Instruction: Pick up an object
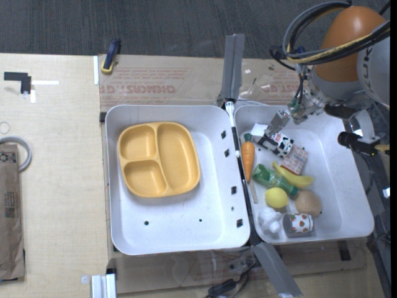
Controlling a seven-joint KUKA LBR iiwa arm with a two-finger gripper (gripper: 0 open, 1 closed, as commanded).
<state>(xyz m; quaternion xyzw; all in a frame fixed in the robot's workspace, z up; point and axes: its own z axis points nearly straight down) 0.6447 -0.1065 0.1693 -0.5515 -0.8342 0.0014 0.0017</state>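
Observation:
The right bin (347, 185) holds a heap of small things: an orange carrot (247, 157), a green packet (267, 176), a banana (295, 178), a lemon (276, 197), a brown round fruit (307, 202), a red-spotted cup (299, 223), a pinkish packet (296, 159) and a black-and-white toy (280, 143). My gripper (276, 126) reaches down from the upper right into the back of this bin. Its tip is just above and left of the black-and-white toy. Nothing visibly hangs from it.
The left bin (180, 228) bears a yellow divided plate (159, 159). A grey divider (232, 61) stands between the bins at the back. A blue-and-yellow tool (111, 56), a black bracket (18, 79) and a brown bag (9, 210) lie on the bench to the left.

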